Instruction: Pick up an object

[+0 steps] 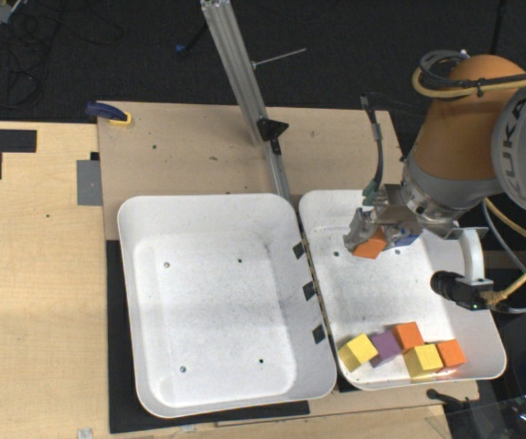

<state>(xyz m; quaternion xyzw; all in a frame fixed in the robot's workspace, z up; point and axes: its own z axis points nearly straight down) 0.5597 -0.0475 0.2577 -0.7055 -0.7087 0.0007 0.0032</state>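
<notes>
Camera view: the gripper (370, 237) hangs over the right bin (349, 210), an orange block (369, 248) clamped between its fingers (seemingly clear of the floor). Best to lift straight and slowly, away from the block cluster (404, 348).

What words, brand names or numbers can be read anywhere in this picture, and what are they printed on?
"UK": large dark letters, cut off at the picture's edge, on the grey robot arm just under its orange band.
No other text is readable; the two shallow white plastic bins and the small coloured blocks bear no visible writing.
</notes>
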